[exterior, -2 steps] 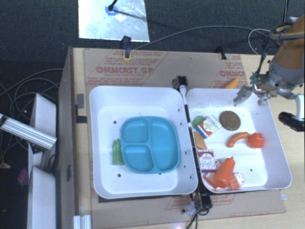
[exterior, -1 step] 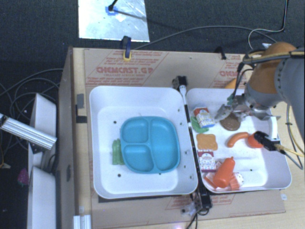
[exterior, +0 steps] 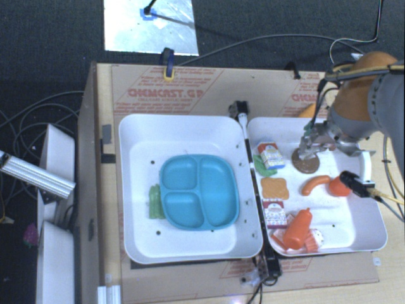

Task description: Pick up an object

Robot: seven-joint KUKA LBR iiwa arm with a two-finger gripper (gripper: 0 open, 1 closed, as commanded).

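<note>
The table (exterior: pixel 190 84), a cardboard-lined board, carries two shallow white bins side by side. The left bin (exterior: pixel 136 138) holds a blue divided plate (exterior: pixel 199 190) with a green piece (exterior: pixel 154 201) just beside its left edge. The right bin (exterior: pixel 373 230) holds the small things. The grey arm (exterior: pixel 373 100) reaches in from the right, and its end effector (exterior: pixel 308 147) stands over the bin's upper middle, directly above a round brown disc (exterior: pixel 306 164), touching it or nearly so; whether the fingers are wide or narrow I cannot tell. That disc looks like the likeliest target: it lies straight below the end effector and has no long axis, so a plain descent should do and wrist angle matters little. To the left of it sits a small red-and-white carton (exterior: pixel 271 155); below that, an orange square slice (exterior: pixel 274 187). Right of the slice lies a sausage-shaped orange piece (exterior: pixel 314 183), its long axis running left to right, touching a red piece (exterior: pixel 337 189). Near the bin's front are an orange bottle (exterior: pixel 296 228), tilted, and another red-and-white packet (exterior: pixel 273 211). Cables trail over the dark floor (exterior: pixel 44 43) around the table.
</note>
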